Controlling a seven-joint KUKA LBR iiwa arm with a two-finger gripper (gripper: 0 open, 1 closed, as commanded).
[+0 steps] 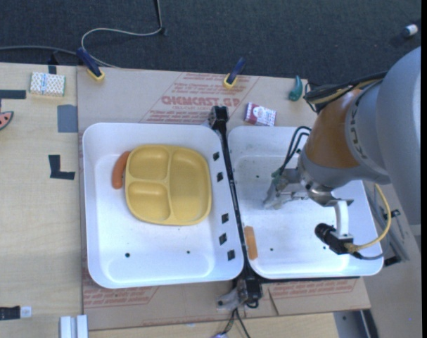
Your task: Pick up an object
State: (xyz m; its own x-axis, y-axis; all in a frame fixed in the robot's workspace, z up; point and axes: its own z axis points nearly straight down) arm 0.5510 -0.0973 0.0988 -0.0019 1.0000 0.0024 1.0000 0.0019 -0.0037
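Divided plate (168, 184) in left bin (100, 259); carrot (250, 241) in right bin (259, 150)

A yellow divided plate (168, 184) fills the upper half of the left bin (100, 259), an orange sausage-shaped piece (118, 170) touching its left rim. Below the plate, the bin's floor lies open. Right of the plate, the arm (340, 139) overhangs the right bin (297, 263).

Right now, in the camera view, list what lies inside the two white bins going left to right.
Orange sausage → yellow divided plate → small orange piece by the divider → the arm's tool, low over the right bin.
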